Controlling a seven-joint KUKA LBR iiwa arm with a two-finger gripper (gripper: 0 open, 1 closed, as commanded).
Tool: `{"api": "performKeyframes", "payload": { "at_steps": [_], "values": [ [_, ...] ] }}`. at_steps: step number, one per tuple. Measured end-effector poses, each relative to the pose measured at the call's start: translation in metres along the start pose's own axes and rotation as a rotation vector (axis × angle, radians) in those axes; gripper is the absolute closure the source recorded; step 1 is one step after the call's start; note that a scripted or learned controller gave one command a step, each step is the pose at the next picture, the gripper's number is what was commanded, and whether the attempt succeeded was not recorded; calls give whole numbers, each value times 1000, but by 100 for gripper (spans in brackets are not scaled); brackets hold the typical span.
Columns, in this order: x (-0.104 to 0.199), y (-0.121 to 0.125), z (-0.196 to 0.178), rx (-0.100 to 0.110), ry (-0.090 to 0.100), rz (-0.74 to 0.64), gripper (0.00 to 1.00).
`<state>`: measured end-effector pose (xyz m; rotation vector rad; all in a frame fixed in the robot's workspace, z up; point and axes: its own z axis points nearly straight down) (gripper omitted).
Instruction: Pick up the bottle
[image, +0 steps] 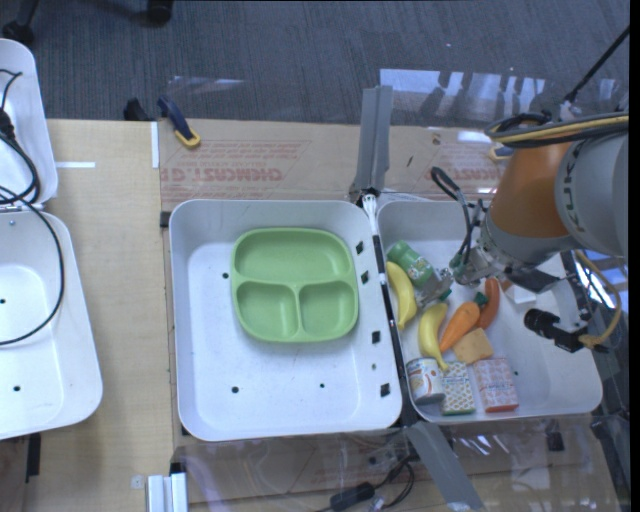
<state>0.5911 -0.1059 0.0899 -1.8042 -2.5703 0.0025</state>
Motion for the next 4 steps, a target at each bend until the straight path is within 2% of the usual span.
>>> {"api": "performKeyframes", "payload": {
  "at_steps": [1, 2, 3, 4],
  "values": [
    [23, 1, -100, 1, -1, 127, 0],
    [-16, 14, 0, -1, 0, -133, 0],
    [-17, 13, -7, 0, 0, -129, 100],
    [59, 26, -139, 3, -1, 296, 100]
  ]
}}
